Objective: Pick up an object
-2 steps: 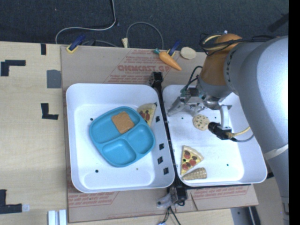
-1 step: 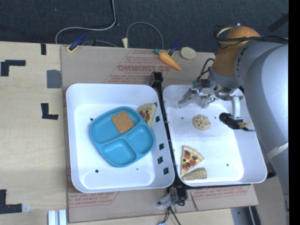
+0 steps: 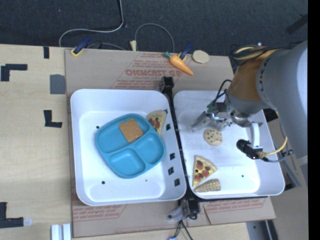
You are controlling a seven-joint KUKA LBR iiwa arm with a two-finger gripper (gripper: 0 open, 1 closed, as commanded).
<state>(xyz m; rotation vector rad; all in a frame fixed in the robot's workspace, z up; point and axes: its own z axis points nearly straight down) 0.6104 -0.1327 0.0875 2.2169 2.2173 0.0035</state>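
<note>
Gripper (image 3: 212, 120) fingers spread, nothing between them. Cookie (image 3: 213, 137) lies flat just below it, round, no long axis. Pizza slice (image 3: 203, 169) further below, tip pointing up-left.

This is a robotics lab, set up for testing rather than living or cooking. A pale wooden bench (image 3: 30, 149) carries a sheet of printed cardboard (image 3: 145, 71), and on that sit two shallow white bins: the left bin (image 3: 80, 134) and the right bin (image 3: 272, 181), clamped together along their shared edge. Loose cables (image 3: 117, 14) trail over dark carpet (image 3: 200, 9) beyond the bench's far edge. Black tape marks (image 3: 50, 119) dot the bench's left side. The food is toy food: a plastic carrot (image 3: 180, 64) lies on the cardboard's far edge, and a toy pizza slice (image 3: 202, 170) lies in the right bin.
</note>
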